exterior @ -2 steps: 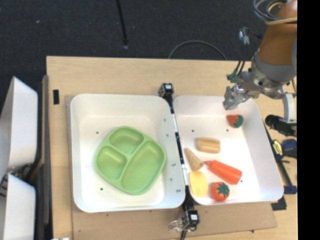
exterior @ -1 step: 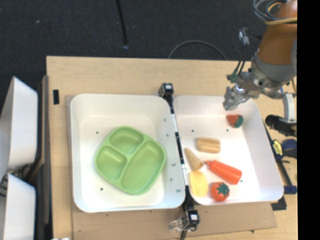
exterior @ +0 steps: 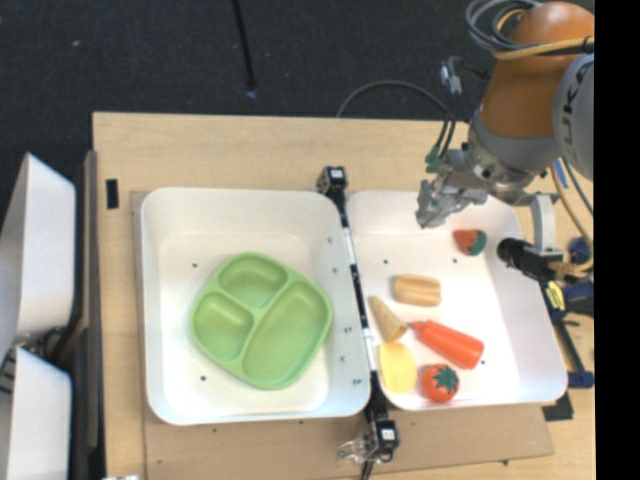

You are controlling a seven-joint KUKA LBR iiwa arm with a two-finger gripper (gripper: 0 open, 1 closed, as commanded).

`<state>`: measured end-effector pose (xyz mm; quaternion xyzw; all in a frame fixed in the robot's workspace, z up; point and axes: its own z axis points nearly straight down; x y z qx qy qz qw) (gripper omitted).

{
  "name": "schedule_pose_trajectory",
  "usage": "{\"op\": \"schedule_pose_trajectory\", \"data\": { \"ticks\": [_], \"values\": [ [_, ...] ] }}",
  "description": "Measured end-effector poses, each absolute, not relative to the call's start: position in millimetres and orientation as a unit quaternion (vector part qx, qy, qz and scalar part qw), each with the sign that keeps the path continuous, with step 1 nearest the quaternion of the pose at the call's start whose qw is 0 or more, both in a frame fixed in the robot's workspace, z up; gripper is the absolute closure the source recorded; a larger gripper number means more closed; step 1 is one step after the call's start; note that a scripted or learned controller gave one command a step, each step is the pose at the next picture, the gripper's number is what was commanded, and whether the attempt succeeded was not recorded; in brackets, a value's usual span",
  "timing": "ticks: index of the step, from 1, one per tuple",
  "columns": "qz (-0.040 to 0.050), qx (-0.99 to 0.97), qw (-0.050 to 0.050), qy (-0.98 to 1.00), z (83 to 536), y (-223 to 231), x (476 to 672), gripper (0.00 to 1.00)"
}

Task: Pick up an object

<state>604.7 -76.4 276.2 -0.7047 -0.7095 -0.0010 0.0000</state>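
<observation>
Camera view looks down on a wooden worktop (exterior: 120, 148) carrying 2 shallow white bins side by side. Left bin (exterior: 160, 218) holds a green divided plate (exterior: 262, 320) with 3 compartments, lying flat near its middle. Right bin (exterior: 520, 363) holds the toy foods: a strawberry (exterior: 469, 240) near the far right corner, a bread roll (exterior: 417, 289) around the middle, an ice-cream cone (exterior: 387, 317) tilted beside the near-left wall, a carrot (exterior: 451, 341) lying at a slant just right of the cone, a yellow piece (exterior: 397, 368) by the near-left corner, and a tomato (exterior: 438, 382) just beside that yellow piece. Claw (exterior: 437, 206) hangs over the far part of the right bin, left of the strawberry and apart from it, with nothing seen between its tips. Whether it is released or clenched, I cannot tell.
</observation>
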Motion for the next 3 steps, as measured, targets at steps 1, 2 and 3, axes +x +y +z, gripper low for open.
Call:
{"op": "schedule_pose_trajectory", "data": {
  "ticks": [1,2,3],
  "values": [
    [0.0002,-0.705,0.0,-0.709,260.5,-33.8,598.1,1.0],
    [0.0002,-0.705,0.0,-0.709,248.3,18.8,595.0,1.0],
    [0.0005,-0.705,0.0,-0.709,234.3,66.8,577.3,1.0]
  ]
}}
